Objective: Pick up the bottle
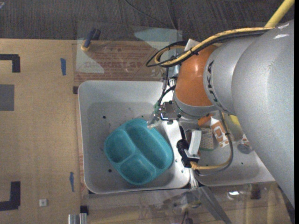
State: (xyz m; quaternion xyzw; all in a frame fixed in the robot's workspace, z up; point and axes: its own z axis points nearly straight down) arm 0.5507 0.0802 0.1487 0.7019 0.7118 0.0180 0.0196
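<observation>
Fingers (155, 118) at teal tray (138, 151) rim

1. You see a thick, smooth grey arm (261, 101) with rounded links.
2. You can spot a glossy orange band (194, 80) above its wrist, edged by a grey ring with dark lettering.
3. You'll notice yellow and black cables (210, 35) looping over the band.
4. You'll find another yellow cable (219, 166) curling below the wrist beside black connectors.
</observation>
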